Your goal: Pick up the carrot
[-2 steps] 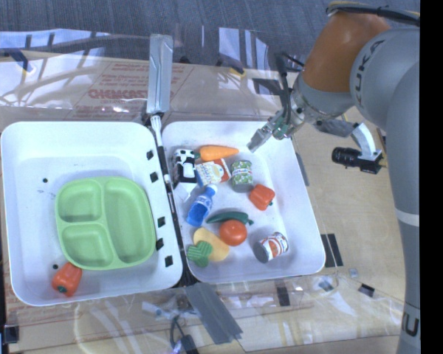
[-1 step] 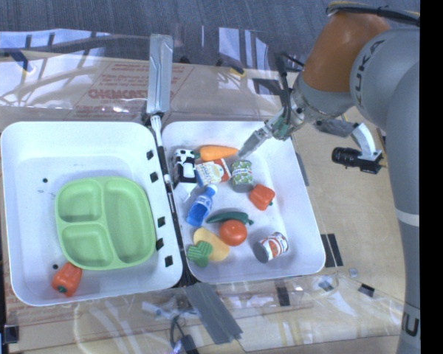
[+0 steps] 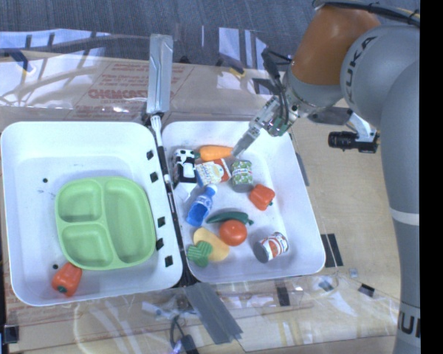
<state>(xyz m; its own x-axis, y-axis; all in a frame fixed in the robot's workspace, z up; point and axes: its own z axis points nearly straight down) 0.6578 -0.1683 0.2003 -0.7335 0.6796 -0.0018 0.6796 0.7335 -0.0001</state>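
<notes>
Note the gripper [image 3: 245, 141]: its fingers come down to a narrow dark tip at the back of the right bin [image 3: 299, 198]. The fingers appear close together, but at this angle you cannot tell whether they are parted or closed. Nothing is visible between them.

The tip sits just beside the carrot [image 3: 215, 153], which lies immediately to its left, lengthwise along the bin's back wall. Contact between tip and carrot cannot be confirmed.

Observe the arm [image 3: 369, 57]: it enters from the right, with the orange band [image 3: 326, 39] above the wrist, and the gripper angles down and leftward into the bin.

Directly below the tip stands a small green-labelled can [image 3: 241, 174]. Further below lie a blue bottle [image 3: 201, 206] and a tomato [image 3: 233, 231]. Well to the left of the gripper, the left bin [image 3: 22, 153] holds a green divided plate [image 3: 103, 221].
</notes>
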